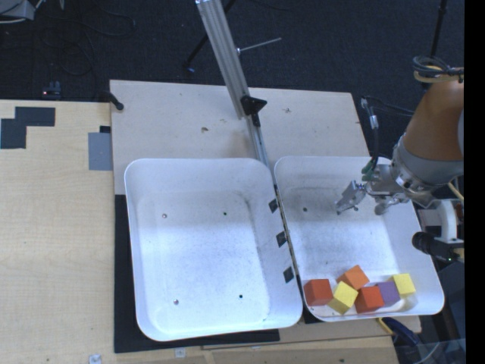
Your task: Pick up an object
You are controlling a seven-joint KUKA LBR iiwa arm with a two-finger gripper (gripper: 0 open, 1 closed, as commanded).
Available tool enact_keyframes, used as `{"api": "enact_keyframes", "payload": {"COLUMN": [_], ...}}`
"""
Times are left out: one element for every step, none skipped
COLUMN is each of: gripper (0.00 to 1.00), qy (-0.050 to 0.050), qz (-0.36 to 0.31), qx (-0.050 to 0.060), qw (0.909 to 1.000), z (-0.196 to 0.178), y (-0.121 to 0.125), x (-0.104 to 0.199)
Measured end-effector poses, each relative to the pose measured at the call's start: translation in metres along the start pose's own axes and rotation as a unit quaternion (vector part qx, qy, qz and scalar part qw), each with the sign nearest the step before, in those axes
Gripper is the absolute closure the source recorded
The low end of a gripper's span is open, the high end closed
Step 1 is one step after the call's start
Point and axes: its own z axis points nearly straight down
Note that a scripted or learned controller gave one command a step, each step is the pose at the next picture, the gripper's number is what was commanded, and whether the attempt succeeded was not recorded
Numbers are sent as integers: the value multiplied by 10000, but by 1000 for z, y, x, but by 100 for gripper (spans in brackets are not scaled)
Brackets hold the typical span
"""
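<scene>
Six small blocks crowd the lower edge of the right bin [424, 233], toward the lower right of the frame: a red block [318, 291] on the left, a yellow block [343, 296] touching it, an orange block [354, 277] just above, another red block [370, 299], a purple block [388, 292] and a second yellow block [404, 283] at the right end of the cluster. They sit touching or just beside one another against the bin's near wall. Beside it, the left bin [151, 203] fills the middle of the frame, its floor showing a few dark specks. Both bins rest on a pale wooden surface [182, 120], and a slanted metal rail [227, 59] rises from between them toward the top of the frame. Entering from the right edge, the grey arm with its orange band [436, 120] reaches over the upper part of the right bin. Its claw [350, 201] hangs above bare bin floor, well apart from the blocks, with nothing seen between its tips; how far it is spread cannot be told from this angle.
</scene>
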Motion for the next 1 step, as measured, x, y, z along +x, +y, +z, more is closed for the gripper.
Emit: {"api": "enact_keyframes", "payload": {"gripper": [0], "qy": [-8], "qz": [-3], "qx": [-29], "qw": [10000], "z": [-67], "y": [-24], "x": [-4]}}
